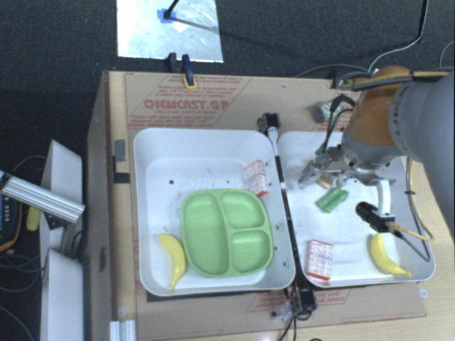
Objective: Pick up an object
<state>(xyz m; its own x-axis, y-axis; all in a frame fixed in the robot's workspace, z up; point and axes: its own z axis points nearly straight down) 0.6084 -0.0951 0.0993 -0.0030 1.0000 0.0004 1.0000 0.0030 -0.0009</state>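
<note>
Green block [331,200] lay tilted on the floor of the right bin [353,237], just below the gripper [321,177]. Judged light, stiff, likely smooth plastic; best pinched across its short width. Gripper's opening could not be told; nothing seen held.

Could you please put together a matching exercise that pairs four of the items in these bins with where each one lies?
Things:
1. green plate
2. small green piece
3. left-bin banana
4. right-bin banana

Places, as seen in the camera view:
A. bottom-right corner of its bin
B. just below the gripper
C. bottom-left corner of its bin
D. lower middle of its bin

Pairs: 1-D, 2-B, 3-C, 4-A.
</note>
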